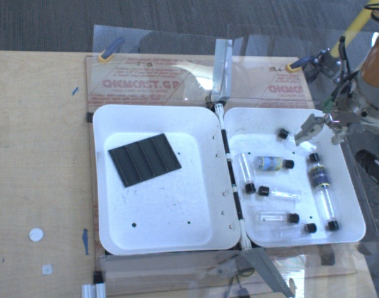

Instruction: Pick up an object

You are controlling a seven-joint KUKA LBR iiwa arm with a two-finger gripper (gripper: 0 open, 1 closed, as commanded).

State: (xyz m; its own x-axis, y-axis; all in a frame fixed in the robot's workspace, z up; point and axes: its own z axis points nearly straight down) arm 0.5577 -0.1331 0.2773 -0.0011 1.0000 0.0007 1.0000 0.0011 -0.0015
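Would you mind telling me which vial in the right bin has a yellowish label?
The short vial in the middle of the right bin, black cap pointing right. The other vials are clear or dark-banded.

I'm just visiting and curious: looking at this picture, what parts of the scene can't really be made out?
- Arm: cut off by the camera view's right edge.
- Tool: blurred over the right bin; its grip can't be judged.
- Vials: clear and small, so their contents and the label on one can't be read.
- Specks in the left bin: too small to identify.
- Black slab: its material is unclear.
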